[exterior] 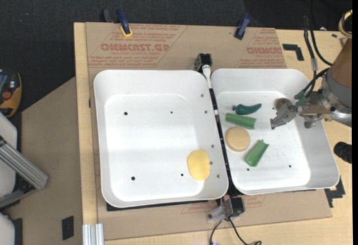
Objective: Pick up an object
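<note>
The right bin holds a dark teal curved piece, a green block, a tan round disc and a second green block. A yellow oval lump lies in the left bin near its front right corner. My gripper hangs over the right bin, just right of the teal piece and the upper green block. Its two fingers are spread apart with nothing between them.
The arm reaches in from the right, above the right bin's right wall. A black divider runs between the two bins. Blue clamps hold the cardboard base at the back edge.
</note>
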Motion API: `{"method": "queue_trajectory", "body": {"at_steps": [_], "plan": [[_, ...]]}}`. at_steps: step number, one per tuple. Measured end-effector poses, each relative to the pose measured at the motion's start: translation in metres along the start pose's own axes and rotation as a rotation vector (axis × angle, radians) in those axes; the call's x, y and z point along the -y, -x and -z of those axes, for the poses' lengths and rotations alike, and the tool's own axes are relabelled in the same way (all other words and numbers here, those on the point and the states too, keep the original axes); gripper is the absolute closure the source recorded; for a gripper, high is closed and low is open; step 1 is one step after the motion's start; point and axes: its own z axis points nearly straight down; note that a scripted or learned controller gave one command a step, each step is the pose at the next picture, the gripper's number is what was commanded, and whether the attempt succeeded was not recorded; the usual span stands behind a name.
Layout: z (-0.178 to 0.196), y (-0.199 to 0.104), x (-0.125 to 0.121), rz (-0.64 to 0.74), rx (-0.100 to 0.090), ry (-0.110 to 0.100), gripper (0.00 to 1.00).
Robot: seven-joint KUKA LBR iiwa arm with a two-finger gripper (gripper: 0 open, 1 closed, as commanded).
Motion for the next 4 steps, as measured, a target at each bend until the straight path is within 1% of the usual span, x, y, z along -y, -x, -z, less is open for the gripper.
{"method": "queue_trajectory", "body": {"at_steps": [1,2,3,4], "plan": [[0.168,0.029,0.000,-0.001,0.008,0.021,0.00],[0.266,-0.066,0.020,0.011,0.000,0.016,0.00],[0.270,-0.060,0.019,0.000,0.002,0.006,1.00],[0.254,-0.124,0.020,0.005,0.000,-0.003,1.00]]}}
